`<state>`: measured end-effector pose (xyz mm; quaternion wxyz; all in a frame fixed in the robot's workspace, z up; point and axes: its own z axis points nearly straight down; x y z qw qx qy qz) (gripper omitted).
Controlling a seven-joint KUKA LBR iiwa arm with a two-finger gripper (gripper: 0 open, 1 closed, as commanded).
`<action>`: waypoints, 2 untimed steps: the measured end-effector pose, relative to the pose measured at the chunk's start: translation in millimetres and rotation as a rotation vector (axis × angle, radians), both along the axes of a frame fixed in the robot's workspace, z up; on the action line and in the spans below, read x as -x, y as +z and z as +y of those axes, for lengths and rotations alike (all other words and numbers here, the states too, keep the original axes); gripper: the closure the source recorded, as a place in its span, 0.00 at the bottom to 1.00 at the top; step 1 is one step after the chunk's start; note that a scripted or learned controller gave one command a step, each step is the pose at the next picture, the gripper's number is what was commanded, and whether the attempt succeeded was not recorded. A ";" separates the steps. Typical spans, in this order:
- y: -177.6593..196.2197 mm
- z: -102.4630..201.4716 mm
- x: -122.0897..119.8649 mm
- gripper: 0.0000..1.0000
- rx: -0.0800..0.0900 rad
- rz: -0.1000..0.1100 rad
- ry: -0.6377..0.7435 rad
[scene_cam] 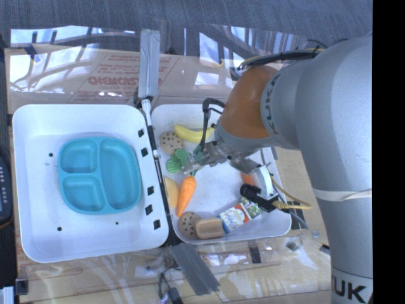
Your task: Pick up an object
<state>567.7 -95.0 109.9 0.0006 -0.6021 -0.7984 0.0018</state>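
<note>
Carrot (185,194) beside green toy (179,162)

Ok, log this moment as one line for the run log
arm: over right bin | gripper: low at green toy, grasp unconfirmed | nearby: banana, carrot | left bin: blue divided plate

Bright daylight, window glare on the clear bench sheet (209,46), soft focus, mild graininess

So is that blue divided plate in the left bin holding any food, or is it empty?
Empty. The blue plate lies flat in the left bin, and all three compartments show bare blue. The toy food sits in the right bin.
</note>
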 end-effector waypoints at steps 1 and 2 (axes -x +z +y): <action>83.9 27.1 -11.6 1.00 -0.002 -0.005 -0.166; 81.7 26.8 -10.6 0.00 -0.001 -0.001 -0.166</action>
